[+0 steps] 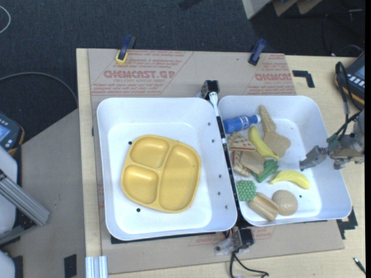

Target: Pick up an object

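The two-finger metal gripper (307,161) reaches in from the right over the right-hand shallow white bin (307,112), its fingers slightly parted with nothing between them, its tip just above and beside the curved yellow plastic banana (291,179). That bin also holds a second yellow banana (261,143), a blue plastic bottle (239,123), a green toy vegetable (266,170) and a tan round bread roll (284,201), while the left white bin (110,117) holds a yellow plastic divided plate (160,172)

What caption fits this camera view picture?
End effector hovers over the right white bin of toy food; a yellow divided plastic plate sits in the left bin.
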Robot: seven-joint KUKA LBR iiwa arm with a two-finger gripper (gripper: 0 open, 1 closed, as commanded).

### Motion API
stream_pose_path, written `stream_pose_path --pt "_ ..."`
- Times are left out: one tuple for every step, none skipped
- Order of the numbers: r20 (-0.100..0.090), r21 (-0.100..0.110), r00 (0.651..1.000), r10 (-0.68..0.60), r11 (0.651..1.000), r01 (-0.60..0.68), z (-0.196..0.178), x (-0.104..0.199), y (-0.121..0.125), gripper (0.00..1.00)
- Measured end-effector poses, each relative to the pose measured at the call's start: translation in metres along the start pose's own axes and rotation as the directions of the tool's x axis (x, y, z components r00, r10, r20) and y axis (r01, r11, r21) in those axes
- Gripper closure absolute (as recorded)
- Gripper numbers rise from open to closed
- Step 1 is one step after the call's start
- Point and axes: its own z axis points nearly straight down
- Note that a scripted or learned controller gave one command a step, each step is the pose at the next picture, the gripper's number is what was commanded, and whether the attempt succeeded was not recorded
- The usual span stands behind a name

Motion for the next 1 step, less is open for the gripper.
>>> stream_pose_path --pt "0.004 -0.014 1.0 -0.004 1.0 0.004 -0.0068 0.0005 0.0032 0.0"
